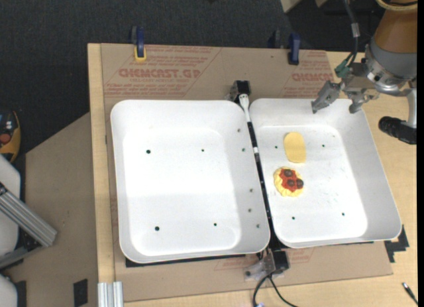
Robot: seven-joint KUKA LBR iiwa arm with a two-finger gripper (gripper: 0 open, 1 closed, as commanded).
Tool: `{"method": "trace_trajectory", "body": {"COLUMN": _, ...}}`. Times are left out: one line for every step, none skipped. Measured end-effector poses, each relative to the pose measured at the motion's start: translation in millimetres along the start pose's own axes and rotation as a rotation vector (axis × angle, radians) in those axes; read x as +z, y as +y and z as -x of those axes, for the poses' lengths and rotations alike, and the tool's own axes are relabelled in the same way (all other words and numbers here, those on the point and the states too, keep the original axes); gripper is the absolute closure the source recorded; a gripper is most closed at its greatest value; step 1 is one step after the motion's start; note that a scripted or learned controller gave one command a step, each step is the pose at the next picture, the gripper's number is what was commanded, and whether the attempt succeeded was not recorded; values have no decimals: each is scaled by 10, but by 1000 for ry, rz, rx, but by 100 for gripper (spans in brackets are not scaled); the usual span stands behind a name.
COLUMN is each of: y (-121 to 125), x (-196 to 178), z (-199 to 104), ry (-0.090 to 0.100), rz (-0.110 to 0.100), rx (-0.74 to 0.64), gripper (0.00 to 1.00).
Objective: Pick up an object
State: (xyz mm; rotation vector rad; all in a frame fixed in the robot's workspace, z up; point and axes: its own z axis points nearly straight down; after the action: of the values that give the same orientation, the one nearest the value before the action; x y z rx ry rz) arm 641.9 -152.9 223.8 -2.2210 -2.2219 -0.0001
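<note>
Two small items lie in the right bin (371,186). One is a plain yellow oval piece (295,147) near the bin's middle. Just below it sits a yellow round piece with red and dark spots on top (289,182). My gripper (340,98) hangs above the right bin's far edge, up and to the right of both items. Its two grey fingers are spread apart and nothing is between them.
The left bin (132,166) lies beside the right one, with a black divider strip (252,146) between them. Both bins rest on a brown board (199,67) held by two clamps at the far edge. A cable connector (268,266) sticks out at the front.
</note>
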Motion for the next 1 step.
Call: {"method": "trace_trajectory", "body": {"y": -490, "x": 857, "z": -256, "ry": 4, "rz": -12, "rx": 1, "gripper": 0}}
